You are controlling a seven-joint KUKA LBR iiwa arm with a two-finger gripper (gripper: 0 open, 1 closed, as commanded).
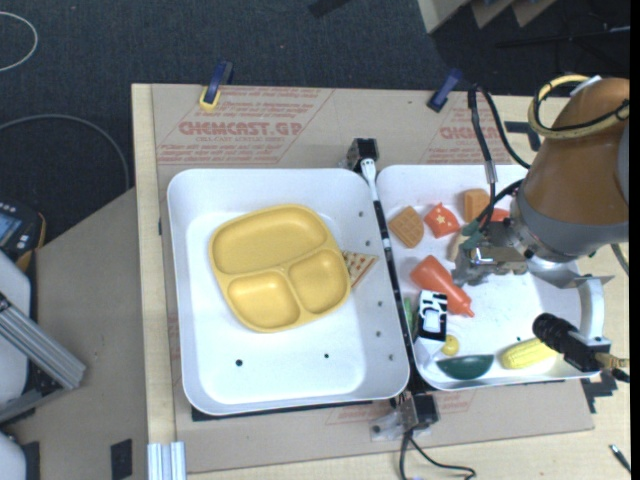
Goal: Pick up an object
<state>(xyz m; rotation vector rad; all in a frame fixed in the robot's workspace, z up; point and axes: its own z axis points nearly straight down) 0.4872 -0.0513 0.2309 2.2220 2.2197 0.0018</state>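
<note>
My gripper (474, 261) hangs low over the middle of the right bin (505, 180), under the grey and orange arm. Just to its left lies an orange carrot (441, 280), pointing down and right. Farther up the bin are a tan bread-like piece (407, 227), a red-orange piece (440, 218) and an orange piece (476, 204), partly behind a cable. Toward the front lie a black-and-white item (432, 315), a small yellow piece (450, 345), a dark green piece (466, 366) and a yellow corn cob (527, 353).
The left bin (200, 298) holds a yellow three-part plate (278, 266) and a waffle-patterned wedge (359, 265) at the plate's right edge. A black divider rail (385, 248) runs between the bins. Clamps sit at the bench's back edge.
</note>
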